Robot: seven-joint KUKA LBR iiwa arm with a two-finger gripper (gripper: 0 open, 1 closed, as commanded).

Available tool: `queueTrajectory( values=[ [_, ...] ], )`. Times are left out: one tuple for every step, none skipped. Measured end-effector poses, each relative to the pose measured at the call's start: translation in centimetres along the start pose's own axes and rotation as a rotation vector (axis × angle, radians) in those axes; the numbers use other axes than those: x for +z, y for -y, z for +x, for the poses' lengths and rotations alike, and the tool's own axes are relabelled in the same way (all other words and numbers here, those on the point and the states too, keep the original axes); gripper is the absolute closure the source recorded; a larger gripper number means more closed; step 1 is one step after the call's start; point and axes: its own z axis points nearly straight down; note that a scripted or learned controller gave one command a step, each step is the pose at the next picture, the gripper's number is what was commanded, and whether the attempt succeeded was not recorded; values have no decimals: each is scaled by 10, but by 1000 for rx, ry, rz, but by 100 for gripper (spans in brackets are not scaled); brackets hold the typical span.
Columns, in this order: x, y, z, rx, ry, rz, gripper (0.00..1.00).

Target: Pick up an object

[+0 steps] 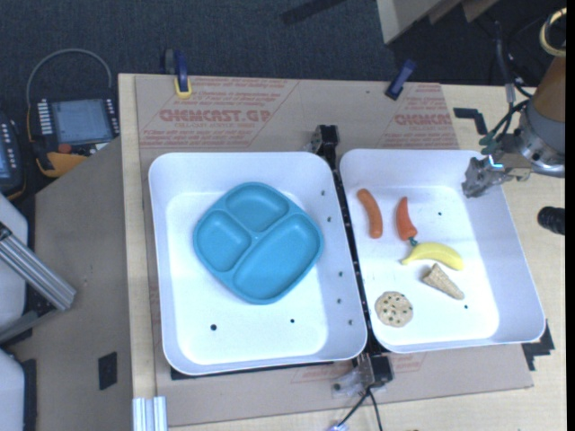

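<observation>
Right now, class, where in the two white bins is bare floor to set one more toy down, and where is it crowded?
Left bin: a bare strip along the near wall, below the blue divided plate. Right bin: bare at the far wall and right side, beside the gripper. Crowded: the sausage, chili, banana, wedge and cookie cluster.

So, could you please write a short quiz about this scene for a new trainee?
1. True or false: the blue divided plate lies in the right bin.
2. Which item lies nearest the banana? A) cookie B) wedge C) sausage
3. Fill in: the gripper hovers over the right bin's upper ____ corner.

Key: 1 false, it lies in the left bin; 2 B; 3 right.
</observation>
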Motion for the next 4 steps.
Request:
queueTrajectory(
  values=[
    [-11,17,44,-3,-4,3,100],
    [-22,31,97,-5,-4,3,100],
    [-9,53,147,-4,-5,6,100],
    [0,73,195,-3,-4,6,100]
  ],
)
